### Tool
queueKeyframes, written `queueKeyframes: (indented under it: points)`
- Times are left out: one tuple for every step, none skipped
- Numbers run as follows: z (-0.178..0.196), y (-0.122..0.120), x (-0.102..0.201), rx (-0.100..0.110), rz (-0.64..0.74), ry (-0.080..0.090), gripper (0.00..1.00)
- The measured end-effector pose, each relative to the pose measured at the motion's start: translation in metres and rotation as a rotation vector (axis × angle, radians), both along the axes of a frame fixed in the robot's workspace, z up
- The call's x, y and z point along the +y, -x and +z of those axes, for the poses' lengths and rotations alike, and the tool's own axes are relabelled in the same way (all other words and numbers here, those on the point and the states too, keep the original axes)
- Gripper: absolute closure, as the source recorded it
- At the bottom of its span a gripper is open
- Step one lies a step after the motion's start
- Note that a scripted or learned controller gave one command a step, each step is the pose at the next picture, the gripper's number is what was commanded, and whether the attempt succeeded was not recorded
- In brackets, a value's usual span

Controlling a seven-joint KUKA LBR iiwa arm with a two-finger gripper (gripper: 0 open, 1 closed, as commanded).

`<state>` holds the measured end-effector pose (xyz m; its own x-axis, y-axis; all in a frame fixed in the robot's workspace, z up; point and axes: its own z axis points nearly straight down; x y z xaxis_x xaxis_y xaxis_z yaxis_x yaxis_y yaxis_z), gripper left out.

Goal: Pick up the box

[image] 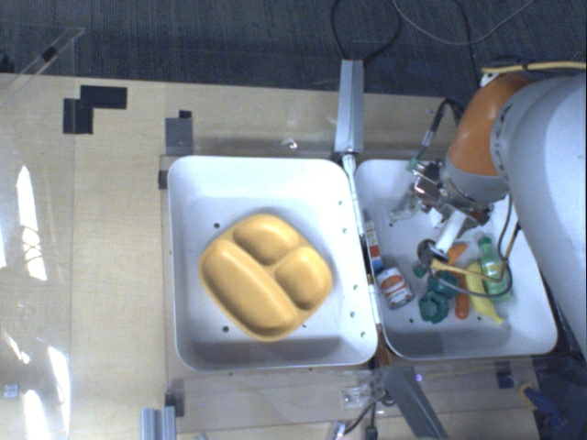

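At the near edge of the right bin I see a clutter of small items; I can't make out a box among them. My tool hangs just above the pile, its state untellable. I'd say I'm in the approach; next I must identify the box.

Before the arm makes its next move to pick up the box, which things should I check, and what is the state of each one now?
1. Gripper is over the right bin: ok.
2. A box can be told apart in the pile of small items: cannot tell; they lie crowded and touching.
3. Something is between the fingers: cannot tell.
4. The can by the divider is apart from the gripper: ok.
5. The yellow divided tray lies in the left bin, away from the arm: ok.
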<state>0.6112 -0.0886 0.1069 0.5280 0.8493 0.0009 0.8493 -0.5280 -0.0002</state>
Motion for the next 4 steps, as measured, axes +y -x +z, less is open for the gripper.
queueKeyframes:
  points:
    - [0.108,0.016,-0.021,-0.004,0.009,0.002,0.00]
    - [0.077,0.002,0.033,0.000,-0.108,0.000,0.00]
    - [0.115,0.094,-0.041,-0.002,-0.109,0.002,0.00]
    - [0.076,0.054,0.052,0.002,-0.190,0.000,0.00]
